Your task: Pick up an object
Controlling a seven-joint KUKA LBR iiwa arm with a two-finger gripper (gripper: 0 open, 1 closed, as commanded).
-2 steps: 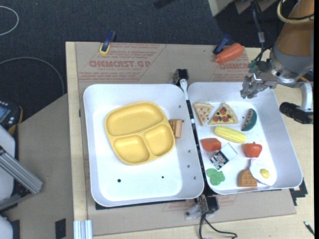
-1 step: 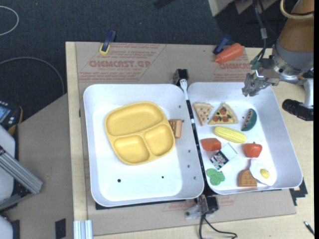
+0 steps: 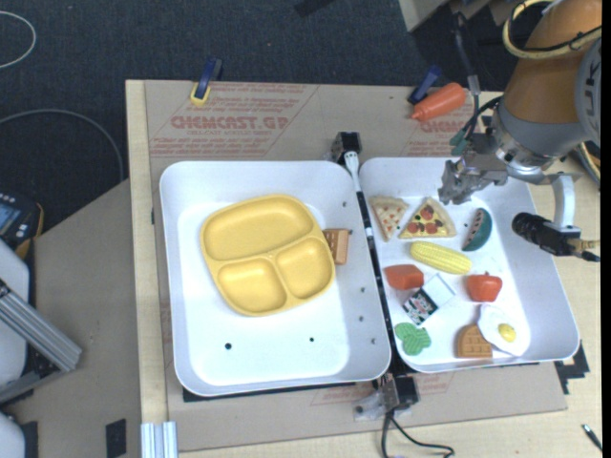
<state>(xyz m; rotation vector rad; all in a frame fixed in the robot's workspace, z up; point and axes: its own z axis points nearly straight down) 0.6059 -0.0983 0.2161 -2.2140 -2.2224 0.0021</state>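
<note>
Arm (image 3: 549, 84): you see it reach in from the right, grey with an orange band, over the far part of the right bin
Gripper (image 3: 458, 187): it hangs over the right bin's far side, just above the pizza slice; whether its fingers are apart or together you cannot tell; nothing shows between them
Right bin (image 3: 563, 299): your pickable toys lie here; pizza slice (image 3: 429, 220) beside a cracker wedge (image 3: 389, 217); watermelon slice (image 3: 477, 229) to their right; corn cob (image 3: 440, 256) below; red piece (image 3: 404, 276) at left; tomato (image 3: 485, 287); small black-and-white card (image 3: 421, 301); broccoli (image 3: 412, 338); waffle (image 3: 471, 343); fried egg (image 3: 504, 331) at the near right corner
Left bin (image 3: 186, 256): you have a yellow divided plate (image 3: 266, 253) in it; a brown bread piece (image 3: 336, 245) touches the plate's right edge
Bench (image 3: 143, 141): an orange carrot toy (image 3: 438, 101) lies beyond the right bin
</note>
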